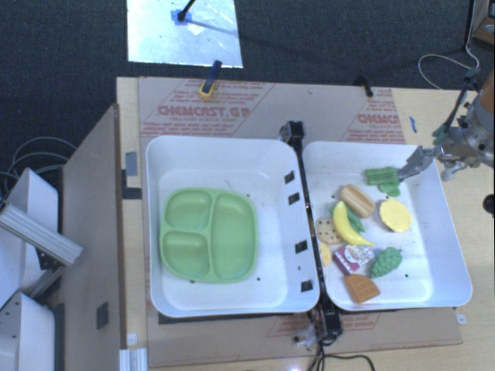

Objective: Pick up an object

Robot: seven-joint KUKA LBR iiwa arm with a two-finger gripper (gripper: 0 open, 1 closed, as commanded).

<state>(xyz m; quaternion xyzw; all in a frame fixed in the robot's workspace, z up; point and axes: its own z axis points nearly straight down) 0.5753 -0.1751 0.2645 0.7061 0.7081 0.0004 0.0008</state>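
Note:
The right bin [441, 230] holds a pile of toy foods: a green piece [383, 178] at its top, a brown bun [357, 200], a yellow disc [395, 216], a banana [348, 224], a cookie [327, 229], a red and white packet [352, 257], a green leafy piece [385, 262] and an orange wedge [361, 288]. My gripper [410, 167] reaches in from the right edge, low over the bin's upper right part. Its tip sits just right of the green piece, and I cannot tell whether they touch.
In the left bin [178, 157] lies a light green divided plate [209, 234]. A black clip strip [303, 215] runs along the seam between the bins. Cardboard [232, 107] lies under both, and cables trail at the far right [448, 60].

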